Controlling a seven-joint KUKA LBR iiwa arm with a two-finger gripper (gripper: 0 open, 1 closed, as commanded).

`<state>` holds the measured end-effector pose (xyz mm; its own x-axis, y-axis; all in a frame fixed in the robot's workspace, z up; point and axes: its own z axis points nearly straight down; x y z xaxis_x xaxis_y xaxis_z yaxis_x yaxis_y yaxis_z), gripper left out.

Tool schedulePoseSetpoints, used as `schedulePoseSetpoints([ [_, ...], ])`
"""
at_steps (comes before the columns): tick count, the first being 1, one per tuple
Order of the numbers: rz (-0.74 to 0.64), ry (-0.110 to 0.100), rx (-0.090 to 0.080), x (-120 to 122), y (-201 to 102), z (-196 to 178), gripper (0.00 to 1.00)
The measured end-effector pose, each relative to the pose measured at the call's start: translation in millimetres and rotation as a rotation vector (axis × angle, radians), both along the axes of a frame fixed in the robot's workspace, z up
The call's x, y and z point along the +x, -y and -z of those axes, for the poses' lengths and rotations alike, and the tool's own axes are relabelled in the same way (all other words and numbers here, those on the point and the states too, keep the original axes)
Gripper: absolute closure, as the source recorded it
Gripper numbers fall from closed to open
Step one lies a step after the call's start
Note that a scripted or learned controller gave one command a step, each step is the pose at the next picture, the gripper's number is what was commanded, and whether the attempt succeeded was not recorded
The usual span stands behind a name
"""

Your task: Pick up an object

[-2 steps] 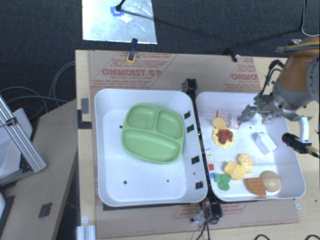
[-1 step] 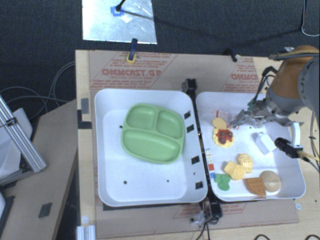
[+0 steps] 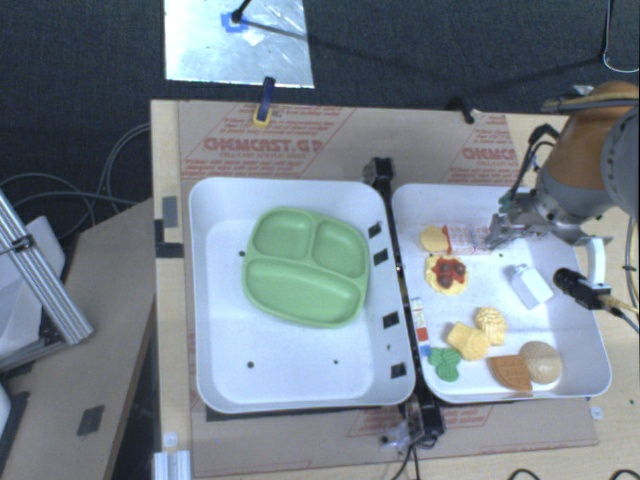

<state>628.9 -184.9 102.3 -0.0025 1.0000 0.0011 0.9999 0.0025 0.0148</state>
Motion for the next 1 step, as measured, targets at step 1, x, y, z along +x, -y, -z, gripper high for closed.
schedulePoseSetpoints([
  [1,-0.001,-0.008,-0.003,6.8,7.4,-60.3,1.0],
])
